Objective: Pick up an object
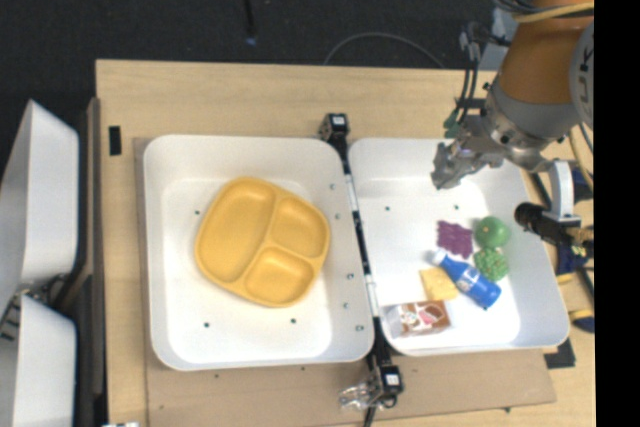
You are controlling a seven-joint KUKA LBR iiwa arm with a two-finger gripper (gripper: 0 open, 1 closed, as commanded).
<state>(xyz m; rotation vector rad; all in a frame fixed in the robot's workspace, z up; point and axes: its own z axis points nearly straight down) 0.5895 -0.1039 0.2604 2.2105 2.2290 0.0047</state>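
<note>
**Small Toys Sit in the Right Bin While the Arm Hangs Above**

A bunch of small things lies in the right bin [400, 175], toward its near right part. There is a purple lump [455, 237] that looks like toy grapes. Just to its right sits a round green toy [491, 232], and a second bumpy green toy [492, 264] sits right below that one. A blue bottle [472, 282] lies on its side, tilted, with its white cap end up by the purple lump. A little yellow square [437, 284] lies beside the bottle, touching it or nearly so. Closer to the front edge of the bin lies a flat packet [421, 318] with red and white on it.

The gripper [450, 165] hangs over the far part of the same bin, apart from the toys. Nothing can be seen in its grip. It looks dark and blurry, so one cannot tell how wide it is spread. Above it is the grey arm [530, 110] with its big orange band [545, 40].

The left bin [165, 165] holds a yellow plate [262, 241] with three sections. The plate sits near the middle of that bin and is turned a bit. Both bins rest side by side on a light wooden bench [120, 95].
</note>
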